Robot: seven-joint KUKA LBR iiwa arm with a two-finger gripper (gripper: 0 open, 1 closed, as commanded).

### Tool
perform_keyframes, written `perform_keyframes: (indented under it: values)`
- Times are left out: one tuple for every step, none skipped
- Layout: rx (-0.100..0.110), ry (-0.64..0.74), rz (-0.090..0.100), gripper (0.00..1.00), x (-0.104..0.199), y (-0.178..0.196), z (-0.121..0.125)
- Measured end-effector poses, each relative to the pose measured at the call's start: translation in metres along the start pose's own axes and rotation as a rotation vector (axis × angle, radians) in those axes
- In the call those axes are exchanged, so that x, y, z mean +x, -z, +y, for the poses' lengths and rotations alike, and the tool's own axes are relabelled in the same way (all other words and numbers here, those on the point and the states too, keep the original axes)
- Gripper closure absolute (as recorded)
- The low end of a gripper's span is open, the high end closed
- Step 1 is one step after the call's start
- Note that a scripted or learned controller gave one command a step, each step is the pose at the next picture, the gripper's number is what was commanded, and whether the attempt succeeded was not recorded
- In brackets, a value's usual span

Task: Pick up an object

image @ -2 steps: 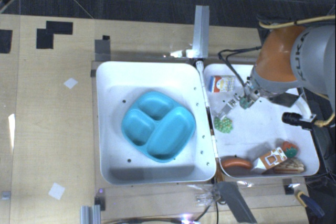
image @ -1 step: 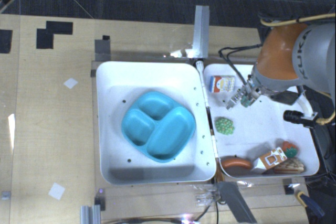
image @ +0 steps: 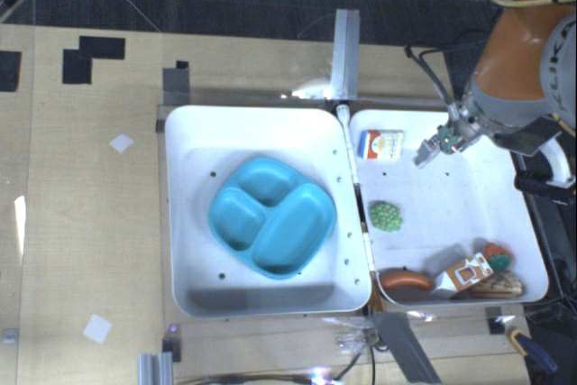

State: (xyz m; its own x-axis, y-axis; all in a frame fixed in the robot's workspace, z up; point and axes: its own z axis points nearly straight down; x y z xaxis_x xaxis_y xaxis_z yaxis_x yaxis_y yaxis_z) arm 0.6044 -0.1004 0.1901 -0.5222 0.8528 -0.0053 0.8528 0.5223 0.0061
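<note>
My gripper (image: 431, 151) hangs over the far part of the right bin (image: 505, 194), reaching in from the right. Nothing shows between its fingers. A small white carton (image: 381, 144) with red and blue print lies just left of it, near the bin's far left corner. A green bumpy ball (image: 386, 215) rests near the bin's left wall. Along the near wall lie a brown oval item (image: 407, 283), a small printed box (image: 470, 273), a tan roll-shaped item (image: 499, 287) and an orange and green piece (image: 497, 259).
The left bin (image: 194, 149) holds a blue divided plate (image: 271, 216) with three compartments. A metal post (image: 346, 54) stands at the far end of the wall between the bins. The arm's orange band (image: 518, 50) looms over the right bin's far right corner.
</note>
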Motion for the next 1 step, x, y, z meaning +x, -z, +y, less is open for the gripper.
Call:
perform_keyframes:
  values:
    - [-0.004,-0.096,-0.003,1.00,0.0058,-0.0996,-0.0651]
